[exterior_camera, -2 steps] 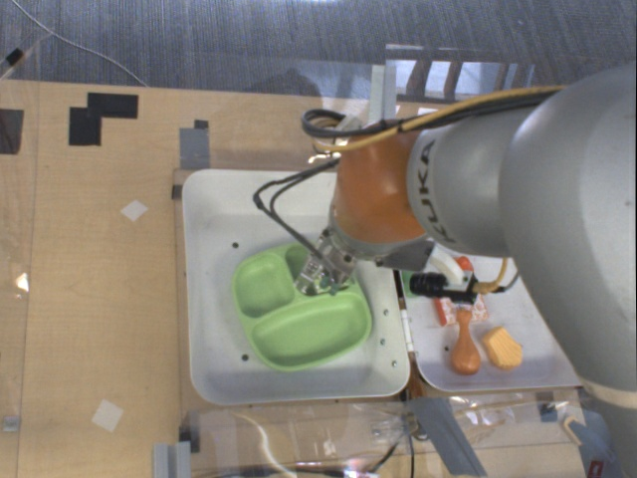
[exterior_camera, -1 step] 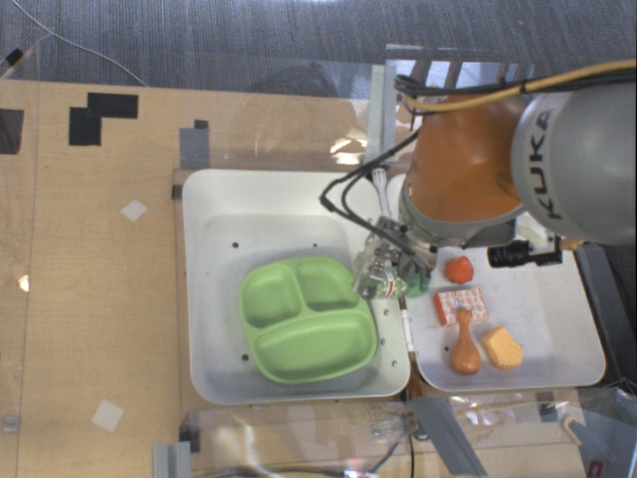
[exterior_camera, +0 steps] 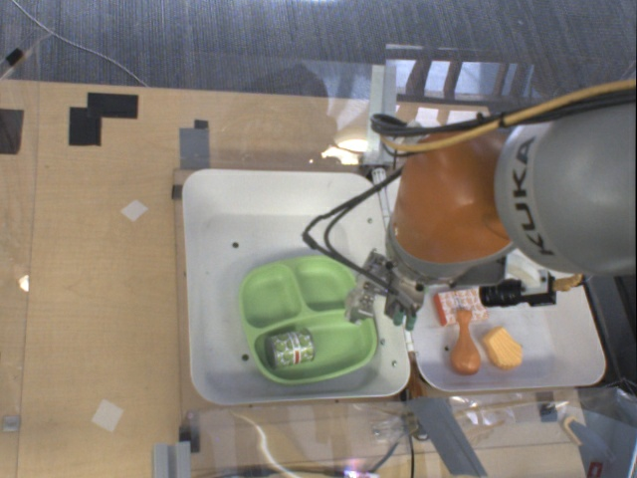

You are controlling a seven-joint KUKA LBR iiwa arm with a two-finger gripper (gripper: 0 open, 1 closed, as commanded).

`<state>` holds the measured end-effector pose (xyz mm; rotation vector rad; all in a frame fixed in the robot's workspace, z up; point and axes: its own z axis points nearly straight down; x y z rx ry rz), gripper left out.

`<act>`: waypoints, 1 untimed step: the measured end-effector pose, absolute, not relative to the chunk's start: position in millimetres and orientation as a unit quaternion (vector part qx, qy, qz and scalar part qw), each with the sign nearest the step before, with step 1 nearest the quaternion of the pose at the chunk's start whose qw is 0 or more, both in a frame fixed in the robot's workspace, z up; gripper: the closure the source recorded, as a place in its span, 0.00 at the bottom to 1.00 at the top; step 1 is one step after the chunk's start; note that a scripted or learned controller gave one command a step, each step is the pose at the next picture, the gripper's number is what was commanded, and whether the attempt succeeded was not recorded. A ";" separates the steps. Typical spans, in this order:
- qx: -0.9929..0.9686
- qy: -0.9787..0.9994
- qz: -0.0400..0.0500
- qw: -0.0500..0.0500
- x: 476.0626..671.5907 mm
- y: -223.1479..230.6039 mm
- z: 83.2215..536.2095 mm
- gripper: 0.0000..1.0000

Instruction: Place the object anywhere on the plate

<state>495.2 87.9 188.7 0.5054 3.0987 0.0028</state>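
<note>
**Can on plate: placement status**

The can [exterior_camera: 290, 349], a small cylinder with a green and red label, lies on its side in the large near compartment of the green plate [exterior_camera: 328, 285], at roughly 7 o'clock from the plate's centre. The compartment rim appears to keep it from rolling, so the placement requirement looks satisfied.

The plate sits in the left white bin [exterior_camera: 214, 267]. At 3 o'clock from the can, the gripper [exterior_camera: 382, 303] hangs above the plate's right edge, apart from the can; whether it is spread or closed cannot be determined.

The right bin [exterior_camera: 587, 366] holds an orange wooden piece [exterior_camera: 464, 347], a yellow block [exterior_camera: 503, 348] and a red-patterned packet [exterior_camera: 453, 304], grouped at its left, near end. Farther back lies the wooden bench [exterior_camera: 90, 227].
</note>
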 end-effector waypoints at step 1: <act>0.162 0.987 0.001 0.001 495.3 87.4 188.6 0.00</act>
